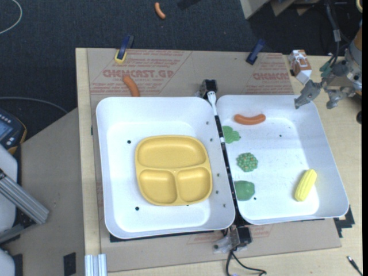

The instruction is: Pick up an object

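Above right bin's [322,119] far corner, hand [318,96] hovers, fingers apparently spread, gripping nothing; sausage [249,118] well apart.

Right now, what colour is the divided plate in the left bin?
The divided plate is yellow, seen clearly in the camera view inside the left bin.

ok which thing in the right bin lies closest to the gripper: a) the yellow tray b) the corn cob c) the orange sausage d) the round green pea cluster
c: the orange sausage lies near the far edge of the right bin, closest to the gripper at that bin's far right corner.
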Tool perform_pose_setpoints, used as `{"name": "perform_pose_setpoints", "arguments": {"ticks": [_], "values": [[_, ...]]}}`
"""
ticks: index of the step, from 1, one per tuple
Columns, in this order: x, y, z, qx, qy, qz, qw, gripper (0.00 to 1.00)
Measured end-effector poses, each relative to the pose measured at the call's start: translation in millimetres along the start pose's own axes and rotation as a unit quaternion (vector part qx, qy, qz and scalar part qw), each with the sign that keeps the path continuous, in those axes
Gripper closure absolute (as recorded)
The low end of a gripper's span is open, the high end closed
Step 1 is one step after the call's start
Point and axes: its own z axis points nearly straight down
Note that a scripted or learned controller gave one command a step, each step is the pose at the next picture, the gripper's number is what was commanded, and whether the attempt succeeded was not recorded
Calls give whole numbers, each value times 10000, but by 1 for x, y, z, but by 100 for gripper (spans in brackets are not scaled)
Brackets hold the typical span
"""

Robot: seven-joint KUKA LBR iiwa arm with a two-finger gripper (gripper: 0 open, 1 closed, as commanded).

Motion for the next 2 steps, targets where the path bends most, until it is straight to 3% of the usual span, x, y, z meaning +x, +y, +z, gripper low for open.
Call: {"name": "perform_pose_setpoints", "arguments": {"ticks": [1,2], "values": [[1,3,-10,-74,-18,-18,10000,0],[-5,-4,49,-41,-8,-11,10000,0]]}}
